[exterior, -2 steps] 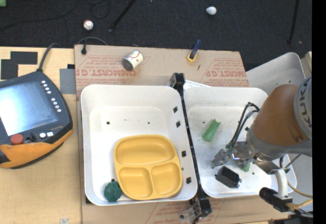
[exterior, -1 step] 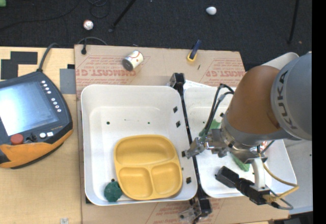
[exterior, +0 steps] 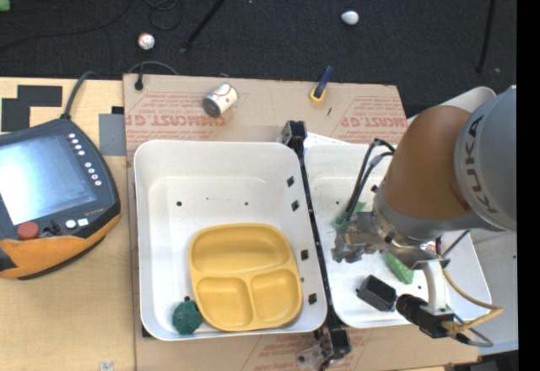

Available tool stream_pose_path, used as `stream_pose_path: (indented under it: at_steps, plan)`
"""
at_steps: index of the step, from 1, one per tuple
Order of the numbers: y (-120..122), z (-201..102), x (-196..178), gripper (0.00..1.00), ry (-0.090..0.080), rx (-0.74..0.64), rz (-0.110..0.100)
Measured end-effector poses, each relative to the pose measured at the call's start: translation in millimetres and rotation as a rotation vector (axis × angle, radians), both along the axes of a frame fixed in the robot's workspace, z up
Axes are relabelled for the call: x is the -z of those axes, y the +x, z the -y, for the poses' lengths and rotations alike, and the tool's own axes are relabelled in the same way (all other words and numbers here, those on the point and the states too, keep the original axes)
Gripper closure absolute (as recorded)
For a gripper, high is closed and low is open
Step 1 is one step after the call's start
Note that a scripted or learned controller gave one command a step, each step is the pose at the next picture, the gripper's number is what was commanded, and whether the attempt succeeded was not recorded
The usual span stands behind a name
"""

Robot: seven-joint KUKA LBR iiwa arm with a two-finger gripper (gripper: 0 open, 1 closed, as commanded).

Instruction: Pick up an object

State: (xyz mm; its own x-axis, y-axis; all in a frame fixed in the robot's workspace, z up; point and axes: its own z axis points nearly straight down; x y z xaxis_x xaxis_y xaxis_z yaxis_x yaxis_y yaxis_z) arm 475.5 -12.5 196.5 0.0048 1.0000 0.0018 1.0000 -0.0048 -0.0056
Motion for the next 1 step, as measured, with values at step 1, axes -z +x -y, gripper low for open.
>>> stream_pose_path:
  at_steps: [1]
  plan:
    - [1.6,-51.9,-147.4,1.00,0.002,-0.011,0.017]
